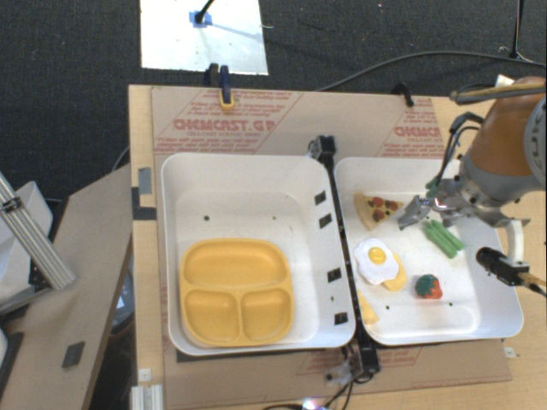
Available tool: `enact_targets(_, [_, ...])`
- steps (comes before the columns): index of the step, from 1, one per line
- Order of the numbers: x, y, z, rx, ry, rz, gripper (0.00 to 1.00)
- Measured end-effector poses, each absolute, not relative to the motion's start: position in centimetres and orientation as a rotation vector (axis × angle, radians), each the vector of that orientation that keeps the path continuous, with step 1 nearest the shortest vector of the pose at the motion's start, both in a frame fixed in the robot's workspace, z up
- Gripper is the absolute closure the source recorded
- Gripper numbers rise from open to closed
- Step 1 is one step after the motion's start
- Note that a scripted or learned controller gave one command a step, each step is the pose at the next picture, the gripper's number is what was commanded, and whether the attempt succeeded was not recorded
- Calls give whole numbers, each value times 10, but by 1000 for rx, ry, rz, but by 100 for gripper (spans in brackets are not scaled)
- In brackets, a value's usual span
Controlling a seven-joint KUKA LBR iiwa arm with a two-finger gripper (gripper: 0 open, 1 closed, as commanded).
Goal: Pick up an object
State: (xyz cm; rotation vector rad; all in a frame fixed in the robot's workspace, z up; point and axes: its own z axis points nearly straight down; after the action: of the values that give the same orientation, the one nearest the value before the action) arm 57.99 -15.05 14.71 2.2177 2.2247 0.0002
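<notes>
The right bin (491, 319) holds a pizza slice (377, 208), a fried egg (378, 260), a green stick (444, 238), a red and green fruit (428, 287) and a small yellow piece (366, 312) by the divider. My gripper (424, 215) hangs over the bin's back part, between the pizza slice and the upper end of the green stick. It is open, and nothing sits between its fingers. One finger (410, 214) points down and left toward the pizza slice.
A yellow three-compartment tray (238, 290) lies in the left bin (248, 178). The divider (335, 246) between the bins carries black clips. The arm's orange band (504, 135) and black cables stand over the right bin's far right edge.
</notes>
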Motion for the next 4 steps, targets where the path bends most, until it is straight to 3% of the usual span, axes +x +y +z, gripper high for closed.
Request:
enact_targets(1, [579,-152,85,2221,2224,-2,0])
enact_targets(2, [580,-152,85,2221,2221,1,0])
enact_targets(3, [581,-152,96,2219,2219,4,100])
enact_targets(4, [580,-159,141,2221,2217,3,100])
